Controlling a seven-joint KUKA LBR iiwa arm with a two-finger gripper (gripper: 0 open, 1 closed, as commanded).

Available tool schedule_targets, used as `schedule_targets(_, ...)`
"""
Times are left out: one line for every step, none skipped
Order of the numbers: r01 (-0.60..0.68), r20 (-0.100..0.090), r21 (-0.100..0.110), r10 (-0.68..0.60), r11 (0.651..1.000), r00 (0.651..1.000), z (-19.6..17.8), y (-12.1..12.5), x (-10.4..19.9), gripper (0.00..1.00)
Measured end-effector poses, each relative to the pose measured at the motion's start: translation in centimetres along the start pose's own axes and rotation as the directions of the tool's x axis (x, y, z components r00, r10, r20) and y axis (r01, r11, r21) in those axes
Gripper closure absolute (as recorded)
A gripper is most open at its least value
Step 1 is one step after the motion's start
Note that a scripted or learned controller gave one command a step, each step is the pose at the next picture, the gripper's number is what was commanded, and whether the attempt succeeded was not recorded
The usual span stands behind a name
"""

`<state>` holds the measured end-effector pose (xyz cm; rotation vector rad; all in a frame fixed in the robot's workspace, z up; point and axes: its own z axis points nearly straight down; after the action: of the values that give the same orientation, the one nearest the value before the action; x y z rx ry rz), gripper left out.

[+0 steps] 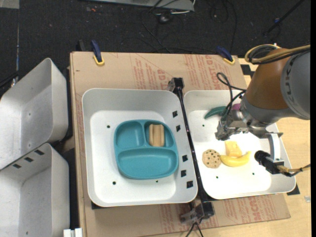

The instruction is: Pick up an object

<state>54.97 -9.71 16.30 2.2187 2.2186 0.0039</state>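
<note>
right bin (281, 184): one cookie (211, 158), one banana (235, 159); tool (225, 131) grip state unclear.

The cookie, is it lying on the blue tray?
No, the cookie lies in the right bin beside the banana; the tray is in the left bin.

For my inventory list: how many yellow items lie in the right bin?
2: a banana and a yellow piece touching it, beside the cookie. The arm may hide others.

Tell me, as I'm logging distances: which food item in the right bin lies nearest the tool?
The yellow banana, just below the tool; the cookie sits farther left.
</note>
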Motion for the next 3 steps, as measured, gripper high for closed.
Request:
schedule_targets(0.003, 0.000, -0.001, -0.003, 1.000, 1.000, -4.5, -0.3, 0.5, 1.00)
schedule_targets(0.003, 0.001, -0.001, -0.003, 1.000, 1.000, -8.5, -0.1, 0.5, 1.00)
schedule_targets(0.007, -0.002, 0.006, -0.007, 1.000, 1.000, -7.1, -0.9, 5.7, 1.00)
